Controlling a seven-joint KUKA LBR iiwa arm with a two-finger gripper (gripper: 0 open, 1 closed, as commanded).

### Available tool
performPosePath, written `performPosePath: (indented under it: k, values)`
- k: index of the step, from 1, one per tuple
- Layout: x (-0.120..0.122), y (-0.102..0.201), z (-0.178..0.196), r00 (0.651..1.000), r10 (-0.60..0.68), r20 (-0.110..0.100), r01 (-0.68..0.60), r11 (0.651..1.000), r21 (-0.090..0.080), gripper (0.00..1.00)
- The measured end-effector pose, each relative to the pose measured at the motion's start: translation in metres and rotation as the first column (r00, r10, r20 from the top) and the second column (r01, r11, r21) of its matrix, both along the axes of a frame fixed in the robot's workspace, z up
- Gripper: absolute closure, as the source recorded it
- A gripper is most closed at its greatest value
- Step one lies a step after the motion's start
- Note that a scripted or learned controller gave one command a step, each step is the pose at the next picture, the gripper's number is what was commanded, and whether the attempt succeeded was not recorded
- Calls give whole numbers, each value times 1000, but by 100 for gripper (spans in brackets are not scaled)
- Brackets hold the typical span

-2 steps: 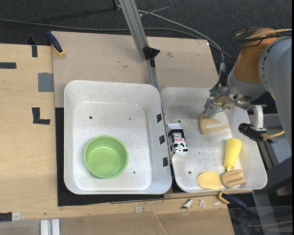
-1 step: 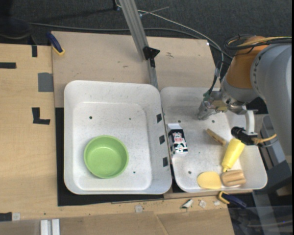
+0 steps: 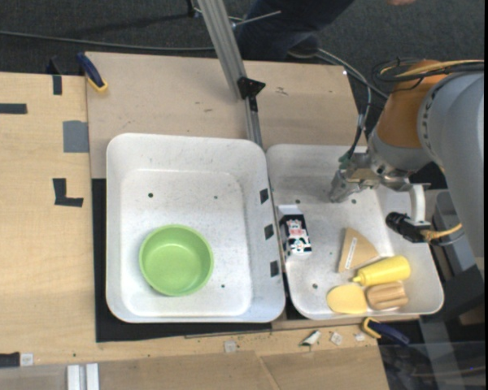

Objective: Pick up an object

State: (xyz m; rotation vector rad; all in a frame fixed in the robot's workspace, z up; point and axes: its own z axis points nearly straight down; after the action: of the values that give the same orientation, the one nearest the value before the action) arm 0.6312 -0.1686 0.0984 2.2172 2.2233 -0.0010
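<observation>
Left bin: shallow, white, speckled, with rounded corners; set on a dark mat on the bench. Holds one lime-green bowl, upright, in the near left part of the floor, apart from every wall.

Right bin: same make, touching the left bin along a shared divider. Contents gathered toward the near half:
- small black-and-white carton, lying flat just beside the divider;
- tan wedge-shaped block, lying flat near the middle;
- yellow bottle-shaped toy, on its side, just right of and nearer than the wedge;
- yellow rounded piece, at the near wall, touching the bottle;
- tan bun-like item, just right of the yellow piece, against the near wall.

Arm: grey, orange band above the wrist, entering from the right over the far right corner of the right bin. Gripper: pointed down over the far middle of the right bin floor, well apart from the nearer objects; fingers close together, nothing between them.

Bench extras: blue-and-yellow clamp at the far left corner; slanted metal pole above the divider; dark tape marks at left.
</observation>
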Motion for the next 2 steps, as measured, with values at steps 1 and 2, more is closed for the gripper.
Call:
performPosePath:
  k: [1,2]
  values:
    - [-7,3,47,1000,-3,1,3,1000,2,100]
    - [-5,11,109,1000,-1,3,1,1000,2,100]
